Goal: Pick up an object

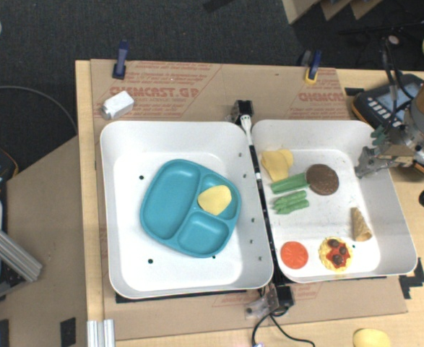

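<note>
Two shallow white bins sat side by side on the bench. Along the near edge of the right bin [385, 215] lay a flat orange-red disc [294, 254], and just beside it, toward the near right corner, a small yellow tart [336, 254] topped with dark red bits. Further in, by the right wall, lay a tan cone [361, 225]. Two green bean pods [290, 194] lay one behind the other toward the left wall, a brown round patty [322, 179] lay near the centre just beside them, and a pale yellow piece [277, 163] lay toward the far left corner. In the left bin [125, 194], a teal divided tray [186, 208] held a yellow lump [214, 199] in its right compartment.

The gripper [367, 161] hung at the right bin's right edge, toward the far corner, with nothing between its fingers. They were small and blurred, so whether they were apart or together could not be told.

No object had been picked yet, and the step in hand looked like an approach. The patty seemed the nearest candidate: a low, dark disc, probably hard to grip across its flat face. A good try would centre above it, descend straight, and close across its width while staying clear of the beans just beside it. The cone, standing apart from its neighbours, might be the easier choice.
</note>
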Controlling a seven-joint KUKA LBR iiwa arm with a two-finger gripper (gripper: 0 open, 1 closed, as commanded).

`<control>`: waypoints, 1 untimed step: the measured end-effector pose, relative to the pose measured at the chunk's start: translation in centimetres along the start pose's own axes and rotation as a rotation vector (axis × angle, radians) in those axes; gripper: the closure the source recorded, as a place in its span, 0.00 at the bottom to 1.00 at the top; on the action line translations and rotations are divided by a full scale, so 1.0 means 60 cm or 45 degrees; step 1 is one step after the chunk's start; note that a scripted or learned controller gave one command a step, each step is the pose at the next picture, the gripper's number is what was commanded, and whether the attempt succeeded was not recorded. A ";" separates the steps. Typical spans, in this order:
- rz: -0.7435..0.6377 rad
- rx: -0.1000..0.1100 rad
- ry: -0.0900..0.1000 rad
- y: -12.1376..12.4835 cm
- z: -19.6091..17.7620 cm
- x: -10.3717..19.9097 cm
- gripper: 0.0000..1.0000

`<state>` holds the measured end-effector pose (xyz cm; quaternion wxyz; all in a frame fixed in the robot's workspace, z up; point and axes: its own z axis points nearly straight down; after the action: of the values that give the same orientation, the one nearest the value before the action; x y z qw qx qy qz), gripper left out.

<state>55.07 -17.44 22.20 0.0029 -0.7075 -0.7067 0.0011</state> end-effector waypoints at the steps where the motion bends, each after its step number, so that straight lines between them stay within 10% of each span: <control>1: -0.015 -0.019 -0.001 0.003 -0.116 0.146 1.00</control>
<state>55.31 -8.68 29.16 -0.0027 -0.7034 -0.7107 -0.0041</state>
